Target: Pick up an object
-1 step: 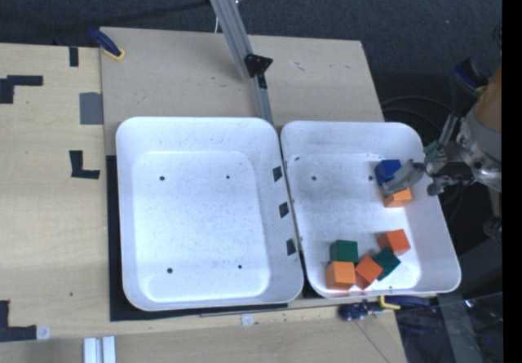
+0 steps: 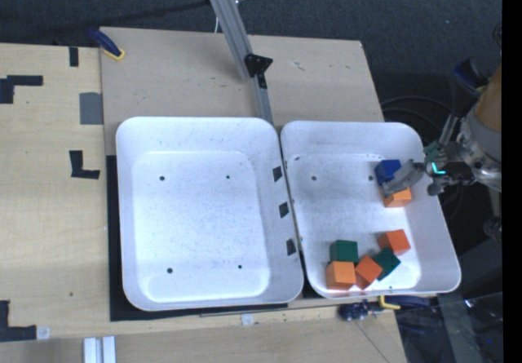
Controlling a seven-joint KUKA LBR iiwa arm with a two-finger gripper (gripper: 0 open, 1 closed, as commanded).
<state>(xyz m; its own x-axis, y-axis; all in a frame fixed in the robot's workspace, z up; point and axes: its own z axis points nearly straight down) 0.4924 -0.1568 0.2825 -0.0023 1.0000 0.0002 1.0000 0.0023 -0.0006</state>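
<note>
The right white bin holds several small blocks. A blue block and an orange block lie near its right wall. My gripper reaches in over that wall from the right and is low between these two blocks, touching or nearly touching both. I see no block lifted off the floor. Near the front wall sits a cluster: a green block, two orange blocks, a dark green block and another orange block.
The left white bin stands beside the right one, their rims touching. A slanted metal pole with a black clamp crosses the bench behind the bins. The arm's body hangs over the right edge.
</note>
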